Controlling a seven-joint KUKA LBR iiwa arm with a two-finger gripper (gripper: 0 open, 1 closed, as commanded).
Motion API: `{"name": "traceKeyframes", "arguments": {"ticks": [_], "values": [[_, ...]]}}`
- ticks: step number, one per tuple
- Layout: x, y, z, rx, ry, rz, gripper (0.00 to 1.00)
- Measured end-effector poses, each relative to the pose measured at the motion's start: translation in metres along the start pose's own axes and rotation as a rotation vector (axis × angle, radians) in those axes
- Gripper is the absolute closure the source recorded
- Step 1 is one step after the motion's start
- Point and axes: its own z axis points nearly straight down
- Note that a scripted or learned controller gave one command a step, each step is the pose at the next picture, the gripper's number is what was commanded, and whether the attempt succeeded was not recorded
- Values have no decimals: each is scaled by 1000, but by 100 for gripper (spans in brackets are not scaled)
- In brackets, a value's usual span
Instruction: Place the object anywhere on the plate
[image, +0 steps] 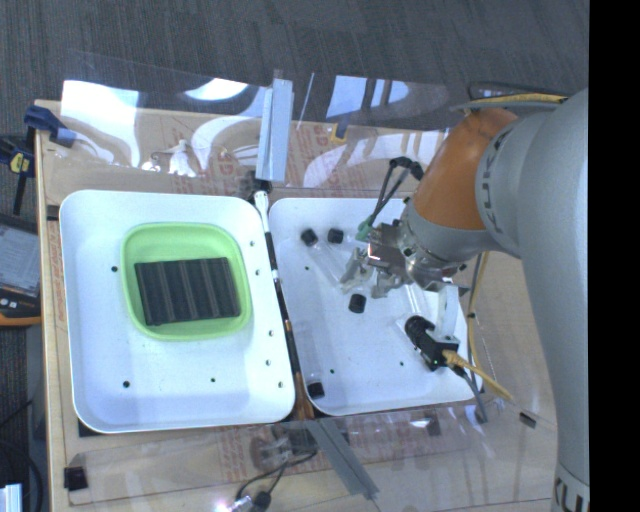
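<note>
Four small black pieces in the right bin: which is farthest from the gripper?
The black piece in the right bin's near-left corner; the other three lie much closer to the gripper.

Bright, even light falls from above. Bluish-white glare patches lie on the clear sheet beyond the bins. The left bin and right bin are close to washed out, with only faint, soft shadows along their walls. The green plate glows at its rim. The gripper looks smeared and soft, and the grey arm beside it is slightly out of focus. The floor at the top is dim and grainy.
</note>
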Motion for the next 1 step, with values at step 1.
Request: {"name": "traceKeyframes", "arguments": {"ticks": [1], "values": [[0, 0, 0, 0, 0, 0, 0]]}}
